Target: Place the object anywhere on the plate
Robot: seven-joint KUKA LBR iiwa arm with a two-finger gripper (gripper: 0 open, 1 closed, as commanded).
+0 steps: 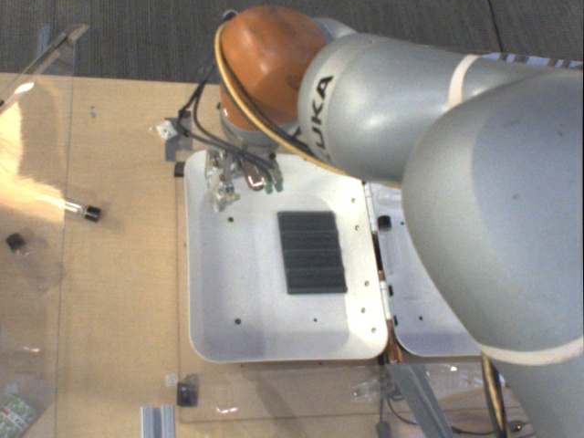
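Arm (429,144) reaches in from the right and covers most of the right bin (415,322). Orange band (269,57) sits over the far edge of the left bin (228,290), with black and yellow cables looped round it.

Gripper (222,188) hangs over the far-left corner of the left bin, tips pointing down at the bin floor. Whether it is apart or together cannot be told: too small and glare-washed at this slant. Nothing can be made out clamped in it.

Plate (312,252): dark, ribbed, rectangular, lying flat near the middle of the left bin, slightly toward its right side. It is nearer the camera than the gripper and to its right, well apart from it.

Object: a small red and green bit (261,182) shows just right of the gripper, at tool height, above the bin's far edge. Cannot tell whether this is the object or part of the tool. It is not on the plate.

Bench (109,336), left of the bins: a small black-tipped peg (86,212) and a dark blob (14,241), both well clear of the bin. A small dark block (187,392) lies on the bench just beside the left bin's near-left corner.
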